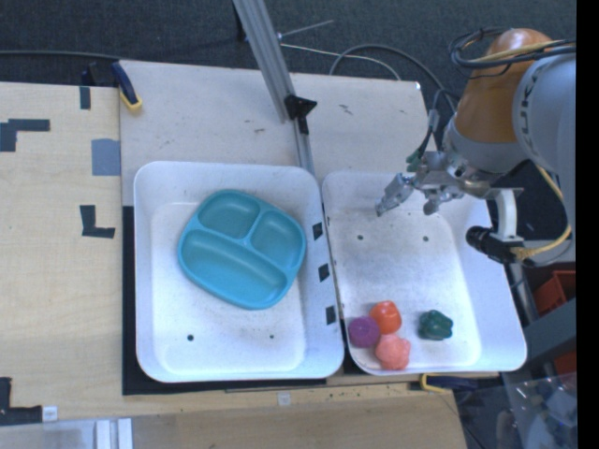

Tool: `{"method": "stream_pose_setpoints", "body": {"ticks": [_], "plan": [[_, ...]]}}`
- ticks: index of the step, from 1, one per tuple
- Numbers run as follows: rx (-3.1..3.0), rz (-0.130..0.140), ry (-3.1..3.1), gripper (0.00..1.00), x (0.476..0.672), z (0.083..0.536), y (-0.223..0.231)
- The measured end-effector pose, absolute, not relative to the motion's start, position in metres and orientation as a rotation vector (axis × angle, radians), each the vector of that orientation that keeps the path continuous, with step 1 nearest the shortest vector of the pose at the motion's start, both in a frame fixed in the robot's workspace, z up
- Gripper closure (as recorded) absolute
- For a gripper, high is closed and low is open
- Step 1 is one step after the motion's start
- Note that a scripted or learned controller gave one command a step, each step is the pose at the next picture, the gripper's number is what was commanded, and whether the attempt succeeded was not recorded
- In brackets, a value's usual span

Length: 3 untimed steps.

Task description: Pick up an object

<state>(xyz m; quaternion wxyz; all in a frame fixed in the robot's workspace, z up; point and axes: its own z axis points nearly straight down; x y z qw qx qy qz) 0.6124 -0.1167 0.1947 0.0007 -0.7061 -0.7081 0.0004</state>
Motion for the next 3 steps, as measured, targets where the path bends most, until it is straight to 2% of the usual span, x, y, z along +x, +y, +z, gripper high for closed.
{"method": "stream_pose_setpoints", "body": {"ticks": [1, 2, 3], "plan": [[-2.218, 0.001, -2.223, 0.0, 0.612, 0.195, -0.117], [-2.216, 0.008, -2.219, 0.0, 0.607, 0.134, -0.108], [-2.22, 0.003, -2.224, 0.0, 0.606, 0.087, -0.108]]}}
